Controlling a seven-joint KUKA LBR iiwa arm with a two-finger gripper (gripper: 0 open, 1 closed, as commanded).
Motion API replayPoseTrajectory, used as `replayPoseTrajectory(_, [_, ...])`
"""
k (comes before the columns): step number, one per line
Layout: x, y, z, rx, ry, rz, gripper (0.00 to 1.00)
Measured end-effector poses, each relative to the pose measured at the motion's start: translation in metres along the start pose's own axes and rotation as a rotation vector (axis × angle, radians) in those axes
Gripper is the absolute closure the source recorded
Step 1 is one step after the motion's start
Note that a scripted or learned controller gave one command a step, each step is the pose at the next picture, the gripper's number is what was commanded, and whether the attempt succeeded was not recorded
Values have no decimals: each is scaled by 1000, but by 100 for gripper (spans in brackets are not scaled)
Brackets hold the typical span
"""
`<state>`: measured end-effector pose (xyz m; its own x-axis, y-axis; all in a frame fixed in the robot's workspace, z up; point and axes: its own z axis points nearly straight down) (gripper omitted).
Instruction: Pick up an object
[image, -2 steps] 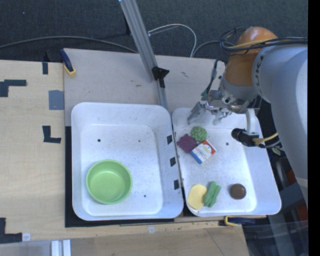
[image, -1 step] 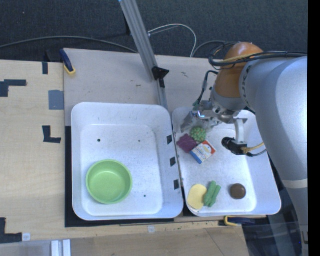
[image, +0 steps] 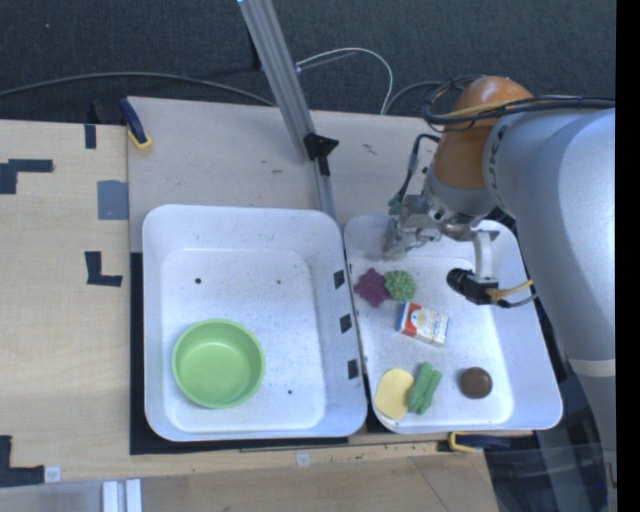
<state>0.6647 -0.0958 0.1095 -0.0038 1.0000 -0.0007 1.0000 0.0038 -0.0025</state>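
- Pale wood formed the bench (image: 220, 160), which carried two shallow white bins side by side, with dark floor beyond its far edge.
- Taking the right bin (image: 530, 390) as the landmark, the left bin (image: 240, 240) sat touching its left wall and held a green bowl (image: 218, 363) near the front.
- Inside the right bin lay the candidates for picking: a purple toy (image: 371, 287) and a green bumpy toy (image: 400, 285) touching each other left of its middle, a small carton (image: 421, 324) near the middle, a yellow piece (image: 395, 392) and a green vegetable (image: 424, 388) side by side at its front left, and a brown ball (image: 475, 382) at its front.
- The gripper (image: 401, 237) hung low over the far left part of the right bin, just beyond the purple and green toys.
- How wide it stood could not be told at that slant, and nothing was seen in its hold.
- Judged from this, the pick was not yet done: every object rested on the bin floor, and the descent, grasp and lift were all left, most likely on one of the two toys nearest the tool.
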Motion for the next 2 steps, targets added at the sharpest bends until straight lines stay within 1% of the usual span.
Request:
replayPoseTrajectory(1, [3,2,-64,-8,0,2,100])
replayPoseTrajectory(2, [-3,-3,-112,-7,0,3,100])
